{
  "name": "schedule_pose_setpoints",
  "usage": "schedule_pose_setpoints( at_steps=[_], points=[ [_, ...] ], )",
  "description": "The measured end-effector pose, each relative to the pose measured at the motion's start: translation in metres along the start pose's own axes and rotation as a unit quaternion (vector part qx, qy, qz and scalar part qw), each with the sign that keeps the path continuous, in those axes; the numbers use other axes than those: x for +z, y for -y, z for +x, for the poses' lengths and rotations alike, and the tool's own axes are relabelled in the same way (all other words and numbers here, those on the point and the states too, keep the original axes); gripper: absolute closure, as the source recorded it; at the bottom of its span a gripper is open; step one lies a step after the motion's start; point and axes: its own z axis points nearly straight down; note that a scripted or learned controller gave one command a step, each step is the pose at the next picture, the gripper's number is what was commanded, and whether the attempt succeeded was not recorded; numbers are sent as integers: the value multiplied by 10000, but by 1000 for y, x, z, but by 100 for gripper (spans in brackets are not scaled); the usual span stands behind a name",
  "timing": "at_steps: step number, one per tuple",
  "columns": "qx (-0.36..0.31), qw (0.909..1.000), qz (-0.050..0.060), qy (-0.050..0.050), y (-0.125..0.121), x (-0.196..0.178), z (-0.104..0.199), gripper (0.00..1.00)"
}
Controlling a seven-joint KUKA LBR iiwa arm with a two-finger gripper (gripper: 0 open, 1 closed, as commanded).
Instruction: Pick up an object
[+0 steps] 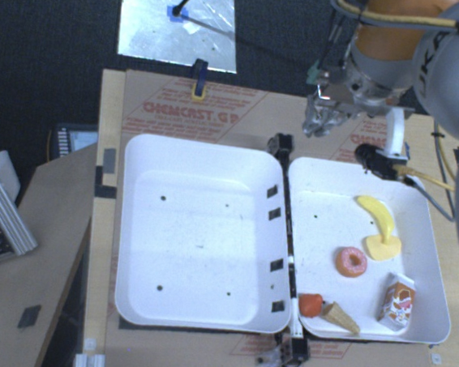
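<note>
While hovering above the bench at 12 o'clock of right bin point(431, 240), gripper point(321, 125) holds nothing, finger gap unreadable | banana point(379, 219), doughnut point(352, 261), yellow disc point(382, 248), carton point(397, 305), cone point(339, 316), red piece point(310, 304) in right bin | left bin point(126, 233) at 9 o'clock

Even, cool overhead light is cast over the two shallow white plastic bins point(199, 241), which are rendered bright and nearly shadowless. Glare is thrown off the crinkled silver foil sheet point(180, 19) at far left; the picture is slightly soft and grainy throughout.
</note>
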Motion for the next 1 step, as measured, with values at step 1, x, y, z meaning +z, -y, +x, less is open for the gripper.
schedule_pose_setpoints(
  at_steps=[1],
  points=[
    [-1, 10000, 2, 1, 0, -1, 23, 100]
  ],
)
